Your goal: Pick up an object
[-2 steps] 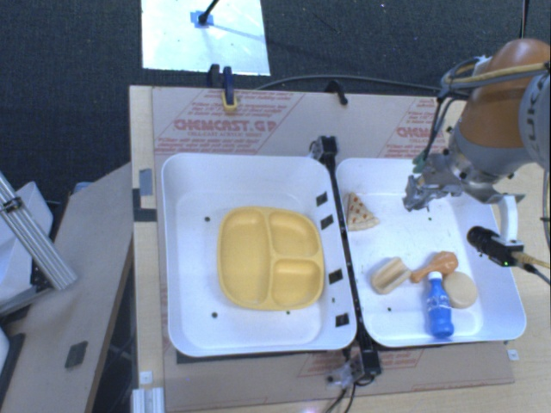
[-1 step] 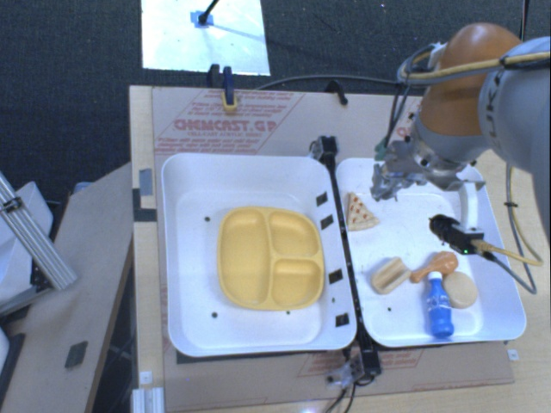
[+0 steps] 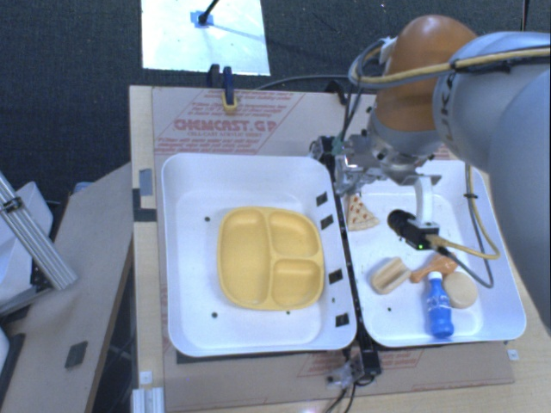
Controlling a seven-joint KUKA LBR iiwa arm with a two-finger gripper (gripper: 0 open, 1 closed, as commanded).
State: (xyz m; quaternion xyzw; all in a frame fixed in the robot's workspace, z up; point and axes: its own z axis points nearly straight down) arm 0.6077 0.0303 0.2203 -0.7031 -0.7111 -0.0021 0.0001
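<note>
Objects to pick: several small things lie in the right bin (image 3: 504, 317), none of them lifted.
Arm: grey, with an orange band (image 3: 422, 58), reaching in from the right over the right bin's far side.
Left bin (image 3: 185, 317): white, holds a yellow divided plate (image 3: 269, 256) lying flat near its middle.
Gripper (image 3: 351, 177): low over the right bin's far left corner, just above the pizza slice; cannot tell how far it is open, and nothing shows in its grasp.
Blue bottle (image 3: 439, 308): on its side near the front, white cap pointing away.
Pizza slice (image 3: 360, 213): flat by the left wall.
Tan block (image 3: 389, 275): just left of the bottle.
Round tan piece (image 3: 461, 289): touching the bottle's right side.
</note>
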